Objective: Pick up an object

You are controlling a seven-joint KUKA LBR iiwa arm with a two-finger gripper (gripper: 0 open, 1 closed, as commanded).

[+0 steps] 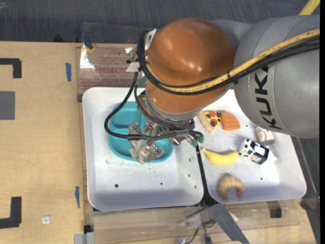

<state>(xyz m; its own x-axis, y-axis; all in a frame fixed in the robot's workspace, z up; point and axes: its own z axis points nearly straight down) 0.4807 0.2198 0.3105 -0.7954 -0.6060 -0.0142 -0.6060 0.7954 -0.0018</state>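
Reaching down into the left bin, my end effector sits over the teal dish; whether it grips anything I cannot tell. Nothing looks lifted yet. The banana and croissant lie in the right bin, untouched.

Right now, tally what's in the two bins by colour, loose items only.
Teal: 1, the dish in the left bin
Yellow: 1, the banana
Orange: 1, the orange block
Tan: 1, the croissant
Black and white: 1, the cow toy
Mixed colours: 2, the pizza slice and the small ball
Total: 7
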